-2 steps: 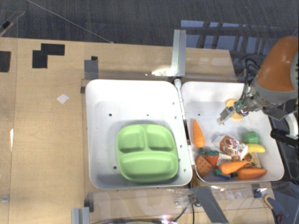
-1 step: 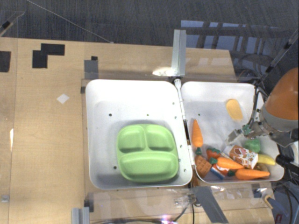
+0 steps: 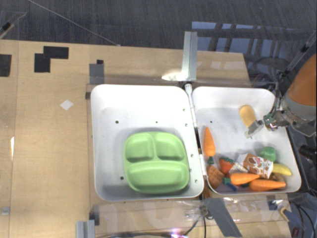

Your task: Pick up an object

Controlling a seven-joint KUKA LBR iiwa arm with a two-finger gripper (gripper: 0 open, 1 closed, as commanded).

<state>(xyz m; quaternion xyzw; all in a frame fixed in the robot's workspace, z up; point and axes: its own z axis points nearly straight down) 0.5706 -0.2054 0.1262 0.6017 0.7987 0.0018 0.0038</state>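
The right bin (image 3: pixel 223 108) holds toy foods. A yellow-orange piece (image 3: pixel 247 114) lies alone near its back right. An orange carrot (image 3: pixel 209 142) lies along the left wall. Heaped at the front are a red piece (image 3: pixel 226 163), two orange carrots (image 3: pixel 242 178) (image 3: pixel 268 185), a brown and white packet (image 3: pixel 257 165), a green piece (image 3: pixel 268 153) and a yellow banana (image 3: pixel 282 169). My gripper (image 3: pixel 262 124) hangs low over the bin's right side, just right of and below the yellow-orange piece. I see nothing held in it.
The left bin (image 3: pixel 114 113) holds a green divided plate (image 3: pixel 156 161) at its front middle. A metal post (image 3: pixel 190 56) stands behind the seam between the bins. The arm's orange band (image 3: pixel 303 86) comes in over the right bin's far right wall.
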